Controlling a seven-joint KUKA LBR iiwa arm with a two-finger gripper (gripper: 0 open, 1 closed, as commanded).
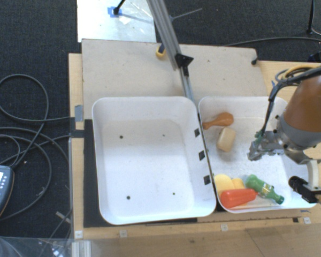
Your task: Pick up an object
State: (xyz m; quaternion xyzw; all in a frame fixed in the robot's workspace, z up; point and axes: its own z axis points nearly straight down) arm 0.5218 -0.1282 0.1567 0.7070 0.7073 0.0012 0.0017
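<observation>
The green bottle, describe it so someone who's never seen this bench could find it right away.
Look in the right bin, at its near edge. The green bottle lies on its side there, just right of an orange carrot-like piece and a yellow piece. It is the sole green item.

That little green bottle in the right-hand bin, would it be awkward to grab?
Probably. The green bottle lies on its side and looks round, so a nudge may roll it. Its surface looks glossy, perhaps slippery. The orange carrot-like toy beside it crowds the approach.

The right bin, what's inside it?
The right bin holds a drumstick, beige block, yellow piece, red carrot and green bottle. The arm covers its right side.
</observation>
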